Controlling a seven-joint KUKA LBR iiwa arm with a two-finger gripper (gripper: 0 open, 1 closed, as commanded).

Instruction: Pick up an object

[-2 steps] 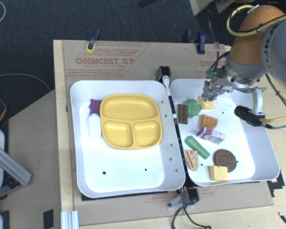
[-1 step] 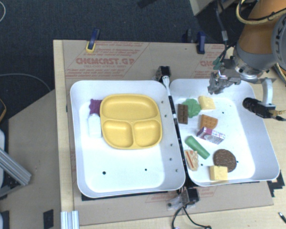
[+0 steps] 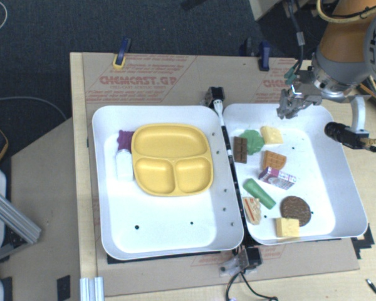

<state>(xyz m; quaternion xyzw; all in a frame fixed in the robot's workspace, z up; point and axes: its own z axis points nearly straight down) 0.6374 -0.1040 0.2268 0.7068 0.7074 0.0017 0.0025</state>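
My gripper (image 3: 288, 110) hangs over the back edge of the right bin (image 3: 338, 174), above the toy food, with nothing visible between its fingers. Below it lie a pale yellow cheese block (image 3: 272, 135), a green leafy piece (image 3: 253, 140) and a brown chocolate bar (image 3: 240, 149). Further forward are an orange cracker (image 3: 274, 160), a foil-wrapped packet (image 3: 279, 179), a green pickle (image 3: 259, 193), a hot dog piece (image 3: 252, 209), a brown cookie (image 3: 296, 209) and a yellow cube (image 3: 287, 227).
The left bin (image 3: 156, 231) holds a yellow divided tray (image 3: 172, 158), with a purple item (image 3: 125, 138) and a white bottle (image 3: 123, 165) beside its left side. A black divider clip (image 3: 215, 96) sits between the bins. Clamps (image 3: 120, 55) hold the board's back edge.
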